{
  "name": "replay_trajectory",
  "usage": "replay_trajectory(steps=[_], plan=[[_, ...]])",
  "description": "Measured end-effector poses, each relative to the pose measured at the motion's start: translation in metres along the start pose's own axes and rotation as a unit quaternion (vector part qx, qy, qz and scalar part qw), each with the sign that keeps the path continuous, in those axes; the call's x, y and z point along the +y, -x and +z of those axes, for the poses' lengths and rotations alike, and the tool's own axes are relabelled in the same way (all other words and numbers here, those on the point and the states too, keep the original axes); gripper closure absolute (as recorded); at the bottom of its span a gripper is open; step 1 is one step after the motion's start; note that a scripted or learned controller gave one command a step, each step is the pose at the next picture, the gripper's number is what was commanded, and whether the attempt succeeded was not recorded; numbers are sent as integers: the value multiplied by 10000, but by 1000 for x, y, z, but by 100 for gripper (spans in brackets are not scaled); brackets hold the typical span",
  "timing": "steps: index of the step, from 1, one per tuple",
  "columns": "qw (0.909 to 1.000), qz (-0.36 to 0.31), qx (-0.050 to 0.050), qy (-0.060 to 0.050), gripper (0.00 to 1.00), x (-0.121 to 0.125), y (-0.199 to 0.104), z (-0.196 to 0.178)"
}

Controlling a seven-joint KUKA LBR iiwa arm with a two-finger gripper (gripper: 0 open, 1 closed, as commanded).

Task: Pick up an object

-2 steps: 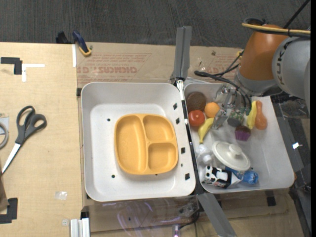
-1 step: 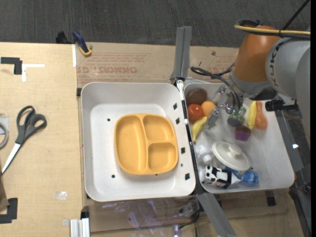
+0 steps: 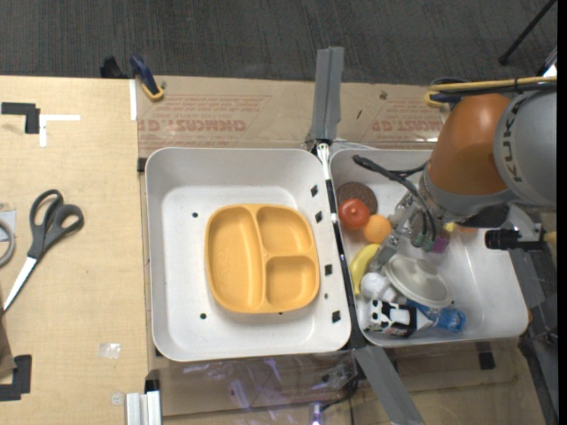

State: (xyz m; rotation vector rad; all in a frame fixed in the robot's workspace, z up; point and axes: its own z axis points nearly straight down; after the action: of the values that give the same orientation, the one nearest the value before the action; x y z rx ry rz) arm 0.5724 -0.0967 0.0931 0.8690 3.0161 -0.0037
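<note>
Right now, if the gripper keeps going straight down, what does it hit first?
Likely the clear cup right under the gripper, with the banana just beside; depth is unclear from this slant.

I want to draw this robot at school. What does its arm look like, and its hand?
The arm is fat, round and grey, with a shiny orange band near the wrist and dark letters on the grey part. Thin black cables curl beside it. The hand is small, silvery metal with little coloured bits, above a clear round piece.
</note>
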Motion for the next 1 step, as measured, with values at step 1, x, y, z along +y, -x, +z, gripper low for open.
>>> replay_trajectory(steps=[1], plan=[[10000, 41, -2, 8, 0, -43, 48, -95]])
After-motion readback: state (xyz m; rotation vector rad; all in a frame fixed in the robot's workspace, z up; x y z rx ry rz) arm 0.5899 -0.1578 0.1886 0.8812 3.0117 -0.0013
